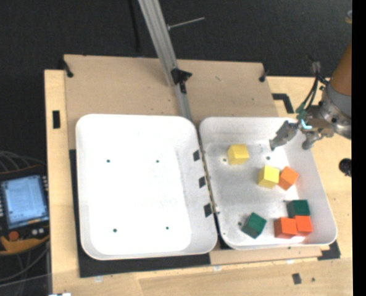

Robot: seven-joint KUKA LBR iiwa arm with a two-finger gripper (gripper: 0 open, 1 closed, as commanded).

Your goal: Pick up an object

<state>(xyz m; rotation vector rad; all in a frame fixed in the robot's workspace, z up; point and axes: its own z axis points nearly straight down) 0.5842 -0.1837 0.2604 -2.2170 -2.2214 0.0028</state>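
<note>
Right bin (232,236) holds two yellow, three orange, two green blocks.

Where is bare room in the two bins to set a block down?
The left bin has a bare floor from wall to wall. In the right bin, free patches lie along the left wall below the yellow cube and between it and the green block. The lower right corner is crowded with orange blocks. The claw is open over the top right.
</note>
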